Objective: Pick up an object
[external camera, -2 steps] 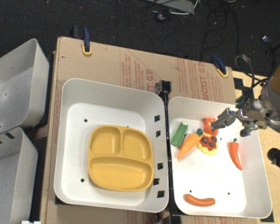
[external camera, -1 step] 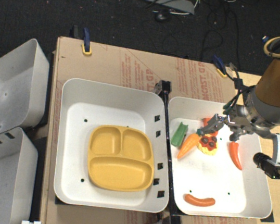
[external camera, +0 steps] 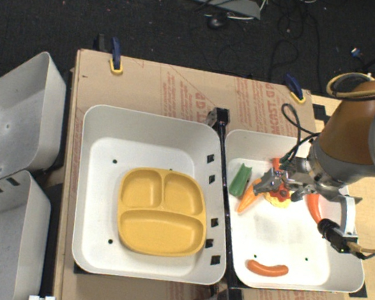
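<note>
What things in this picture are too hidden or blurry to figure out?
- Gripper: camera view, small and cluttered; open or shut unclear.
- Yellow thing under the gripper: mostly covered, can't name it.
- Orange piece in the right bin: partly hidden by the arm.

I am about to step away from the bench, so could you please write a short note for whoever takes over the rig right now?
Hand: low in the right bin, over a cluster of toys near its far left; whether it grips anything cannot be told.
Things: green piece and carrot beside the divider, a yellow piece under the hand, an orange-red piece to its right, a sausage near the front edge. The yellow divided plate lies in the left bin.
Done: no lift confirmed.
Left: grasp one thing and raise it.
</note>
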`<state>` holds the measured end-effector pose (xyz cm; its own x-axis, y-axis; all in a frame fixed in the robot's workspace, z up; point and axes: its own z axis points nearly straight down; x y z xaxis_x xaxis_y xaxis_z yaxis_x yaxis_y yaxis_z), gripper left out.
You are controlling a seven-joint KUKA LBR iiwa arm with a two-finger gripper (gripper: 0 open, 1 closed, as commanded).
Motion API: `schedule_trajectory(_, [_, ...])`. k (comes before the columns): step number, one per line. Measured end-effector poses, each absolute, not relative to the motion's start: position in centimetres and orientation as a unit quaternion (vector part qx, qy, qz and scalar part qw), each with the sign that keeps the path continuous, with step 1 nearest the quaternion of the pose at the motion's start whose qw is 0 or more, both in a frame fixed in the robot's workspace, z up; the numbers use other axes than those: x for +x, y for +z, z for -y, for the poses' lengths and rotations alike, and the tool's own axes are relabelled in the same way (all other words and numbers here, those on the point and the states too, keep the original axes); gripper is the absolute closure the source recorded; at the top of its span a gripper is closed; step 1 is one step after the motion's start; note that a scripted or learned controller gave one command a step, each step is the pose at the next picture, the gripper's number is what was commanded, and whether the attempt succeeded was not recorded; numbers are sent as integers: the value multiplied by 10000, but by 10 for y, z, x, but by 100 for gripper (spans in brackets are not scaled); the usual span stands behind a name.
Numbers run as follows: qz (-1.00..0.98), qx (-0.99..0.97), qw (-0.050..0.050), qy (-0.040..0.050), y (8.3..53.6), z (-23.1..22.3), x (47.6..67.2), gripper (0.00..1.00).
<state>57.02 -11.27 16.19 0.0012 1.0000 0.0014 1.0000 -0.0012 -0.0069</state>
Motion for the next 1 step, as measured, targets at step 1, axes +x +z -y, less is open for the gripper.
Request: schedule_trajectory(1, [7068,-7074,23,15,102,111,577,0])
